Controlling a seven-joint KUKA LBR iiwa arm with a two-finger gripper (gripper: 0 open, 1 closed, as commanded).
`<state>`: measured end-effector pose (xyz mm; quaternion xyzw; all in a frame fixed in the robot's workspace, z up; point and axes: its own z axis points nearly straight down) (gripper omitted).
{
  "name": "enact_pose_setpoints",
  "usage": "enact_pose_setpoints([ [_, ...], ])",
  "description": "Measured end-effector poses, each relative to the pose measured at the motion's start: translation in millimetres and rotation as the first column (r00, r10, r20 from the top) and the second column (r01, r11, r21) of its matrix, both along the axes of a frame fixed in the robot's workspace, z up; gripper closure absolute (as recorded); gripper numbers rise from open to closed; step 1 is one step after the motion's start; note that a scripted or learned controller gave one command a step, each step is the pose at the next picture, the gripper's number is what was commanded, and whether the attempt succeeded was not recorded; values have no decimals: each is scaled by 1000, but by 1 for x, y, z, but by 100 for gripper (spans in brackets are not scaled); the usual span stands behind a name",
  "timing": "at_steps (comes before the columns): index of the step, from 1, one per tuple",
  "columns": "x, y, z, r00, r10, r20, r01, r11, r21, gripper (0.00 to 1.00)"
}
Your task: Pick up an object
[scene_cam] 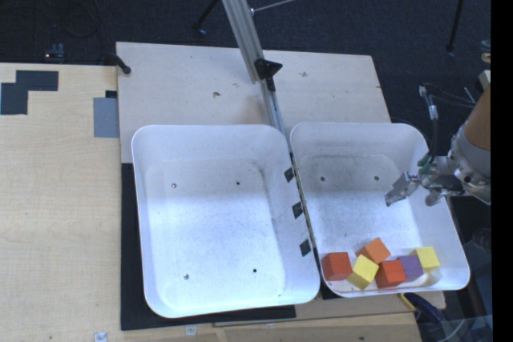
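pincer (413,190): was seen at the right bin's (353,136) right rim, at mid-depth; nothing was seen held; open or closed could not be told.
blocks (381,263): were clustered at the same bin's near edge, towards its right corner; red, yellow, orange, purple pieces were touching or just beside each other.
key relation: the cluster lay nearer the camera than the pincer and slightly left of it.
long axis: none usable, blocks roughly cubic.
left bin (160,144): was judged irrelevant to the move.

no readable text, labels, brands, numbers or signs anywhere
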<state>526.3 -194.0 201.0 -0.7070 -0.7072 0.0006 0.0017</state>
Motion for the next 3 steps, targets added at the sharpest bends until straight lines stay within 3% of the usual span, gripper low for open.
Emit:
enact_pose_setpoints([
  [1,-13,-11,116,1000,1,10,-1,1000,-4,0],
  [2,-12,1,60,1000,0,-3,0,1000,1,0],
  [3,-28,25,50,1000,2,-2,-2,1000,1,0],
])
